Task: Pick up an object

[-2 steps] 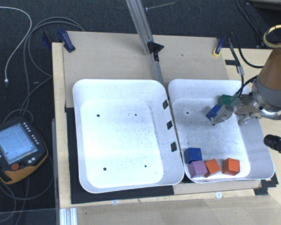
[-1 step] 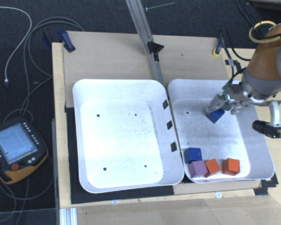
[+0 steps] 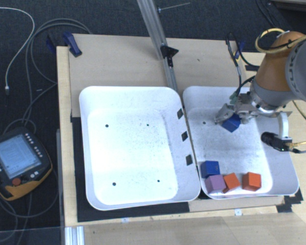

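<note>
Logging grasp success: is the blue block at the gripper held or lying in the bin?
Held: the blue block sits between the fingers of the gripper, above the right bin.

A handheld control pendant (image 3: 14, 163) lies on dark carpet left of the surface (image 3: 117, 60); a blue clamp (image 3: 71, 44) grips its corner.

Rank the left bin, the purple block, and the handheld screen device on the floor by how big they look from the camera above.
1. Left bin, by far the largest.
2. Handheld screen device.
3. Purple block, smallest.

The device lies lower than the bench, so its true size is less sure.
</note>
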Controlling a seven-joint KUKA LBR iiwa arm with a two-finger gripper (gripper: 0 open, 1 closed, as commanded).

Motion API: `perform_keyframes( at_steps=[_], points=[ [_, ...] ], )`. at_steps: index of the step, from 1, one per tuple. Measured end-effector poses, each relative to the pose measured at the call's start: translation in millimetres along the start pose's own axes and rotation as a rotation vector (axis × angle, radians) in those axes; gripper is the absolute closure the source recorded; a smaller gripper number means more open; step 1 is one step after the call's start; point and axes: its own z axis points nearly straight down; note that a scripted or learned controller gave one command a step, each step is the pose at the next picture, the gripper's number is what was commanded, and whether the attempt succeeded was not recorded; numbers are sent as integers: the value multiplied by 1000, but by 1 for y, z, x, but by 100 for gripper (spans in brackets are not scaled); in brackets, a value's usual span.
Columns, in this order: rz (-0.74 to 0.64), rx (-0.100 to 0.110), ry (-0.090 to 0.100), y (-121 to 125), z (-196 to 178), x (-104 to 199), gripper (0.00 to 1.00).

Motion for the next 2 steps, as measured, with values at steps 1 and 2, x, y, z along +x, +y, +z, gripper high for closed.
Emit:
perform_keyframes(
  at_steps=[1, 2],
  points=[
    [0, -4, -6, 20, 8, 5, 0],
    [-2, -12, -6, 22, -6, 6, 100]
  ],
)
